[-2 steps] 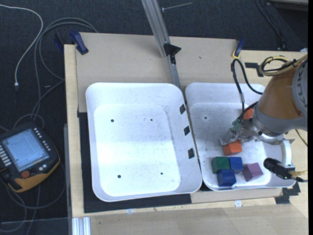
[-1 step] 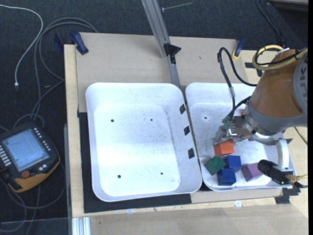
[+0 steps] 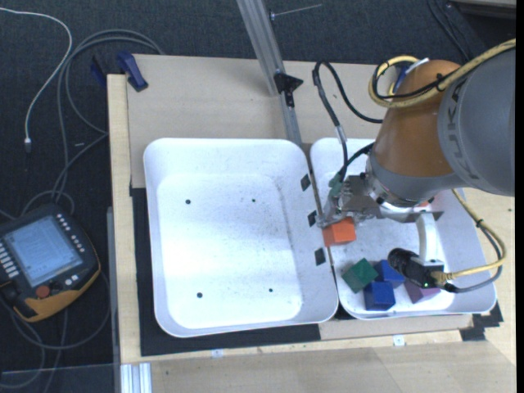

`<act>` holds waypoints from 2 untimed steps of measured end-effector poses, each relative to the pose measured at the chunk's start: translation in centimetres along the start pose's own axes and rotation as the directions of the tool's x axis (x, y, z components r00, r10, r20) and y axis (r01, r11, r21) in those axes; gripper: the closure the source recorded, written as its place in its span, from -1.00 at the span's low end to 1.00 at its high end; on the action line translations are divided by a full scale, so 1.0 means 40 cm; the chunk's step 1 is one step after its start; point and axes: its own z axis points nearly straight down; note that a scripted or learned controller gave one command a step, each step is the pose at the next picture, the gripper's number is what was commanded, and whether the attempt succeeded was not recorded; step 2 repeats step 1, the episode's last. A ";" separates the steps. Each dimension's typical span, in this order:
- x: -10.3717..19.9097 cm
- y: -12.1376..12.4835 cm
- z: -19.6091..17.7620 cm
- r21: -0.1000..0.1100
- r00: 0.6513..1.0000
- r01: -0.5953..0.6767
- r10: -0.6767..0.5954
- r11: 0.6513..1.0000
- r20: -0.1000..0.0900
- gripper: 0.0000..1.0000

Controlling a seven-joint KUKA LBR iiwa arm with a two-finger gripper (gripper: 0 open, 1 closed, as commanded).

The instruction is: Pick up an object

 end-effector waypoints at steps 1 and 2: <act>0.201 -0.025 0.022 0.007 1.000 0.000 0.000 1.000 -0.001 1.00; 0.201 -0.025 0.022 0.007 1.000 0.000 0.000 1.000 -0.001 1.00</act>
